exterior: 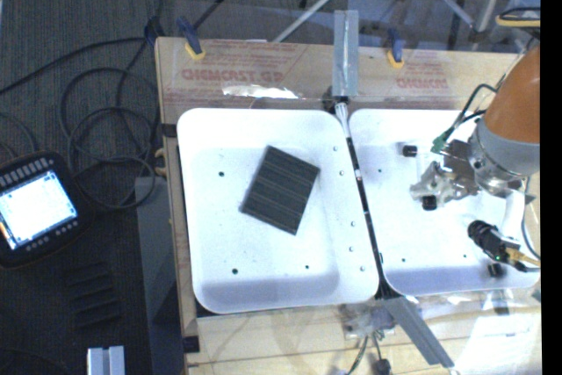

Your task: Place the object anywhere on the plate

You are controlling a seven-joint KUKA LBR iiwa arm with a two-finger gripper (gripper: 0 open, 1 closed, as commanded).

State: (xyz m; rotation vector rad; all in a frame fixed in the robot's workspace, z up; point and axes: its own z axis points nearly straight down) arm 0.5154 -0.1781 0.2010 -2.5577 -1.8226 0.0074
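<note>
One dark ribbed rectangular plate (281, 190) lies centred in the left white bin (202, 277); the tool (432, 186) hovers at three o'clock, presumably hunting — grip state unclear.

Red lettering runs along the cardboard (263, 70) behind the bins, seemingly upside down and too blurred to read. The pendant (35, 208) screen glows, text too small to make out.

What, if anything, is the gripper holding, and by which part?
It cannot be told. The gripper hangs over the right bin, too blurred to judge. The dark ridged plate lies untouched in the left bin.
</note>
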